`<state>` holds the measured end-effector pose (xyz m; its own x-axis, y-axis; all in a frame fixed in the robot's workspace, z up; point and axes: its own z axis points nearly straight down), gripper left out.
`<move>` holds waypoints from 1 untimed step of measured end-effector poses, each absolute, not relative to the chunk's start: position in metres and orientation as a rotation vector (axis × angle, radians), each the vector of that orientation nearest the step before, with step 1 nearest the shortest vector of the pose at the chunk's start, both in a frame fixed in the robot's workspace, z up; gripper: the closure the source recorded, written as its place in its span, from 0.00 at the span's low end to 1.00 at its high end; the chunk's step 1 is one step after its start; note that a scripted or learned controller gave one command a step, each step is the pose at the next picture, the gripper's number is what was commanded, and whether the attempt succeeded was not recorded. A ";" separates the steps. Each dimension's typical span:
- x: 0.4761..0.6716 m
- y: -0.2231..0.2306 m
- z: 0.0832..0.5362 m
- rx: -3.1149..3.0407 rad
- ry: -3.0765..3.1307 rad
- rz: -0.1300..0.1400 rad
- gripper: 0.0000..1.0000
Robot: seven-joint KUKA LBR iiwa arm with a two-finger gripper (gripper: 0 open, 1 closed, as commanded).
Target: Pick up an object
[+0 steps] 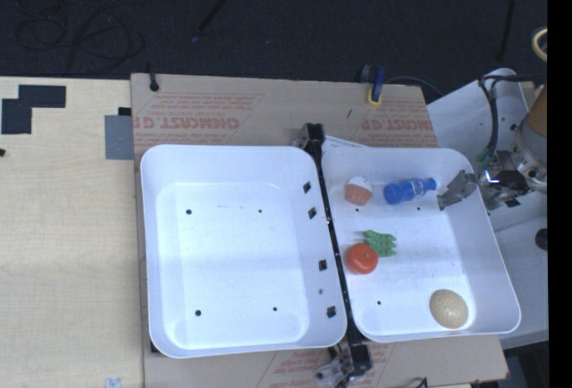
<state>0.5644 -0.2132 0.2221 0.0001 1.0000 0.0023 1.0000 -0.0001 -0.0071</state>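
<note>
The right bin [487, 245] holds several small objects. A blue bottle [409, 190] lies on its side near the far wall. A pink and white cup-like piece [358, 190] sits to its left. Near the middle lies a green toy [381, 242], touching a red round object [362, 258]. A tan ball [449, 307] rests in the near right corner. My gripper [458, 189] hangs over the bin's far right edge, just right of the blue bottle's cap. Nothing shows in its grasp.
The left bin [161, 198] lies beside the right one, with a black divider [326, 225] between them. Both rest on a cardboard sheet [232, 113]. Cables and the arm's wrist [514, 167] crowd the right side.
</note>
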 end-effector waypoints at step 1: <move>0.555 -0.194 0.096 -2.207 -2.209 0.012 0.00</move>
<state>0.5553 -0.1944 0.0959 -0.0011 1.0000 0.0079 0.9998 0.0013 -0.0190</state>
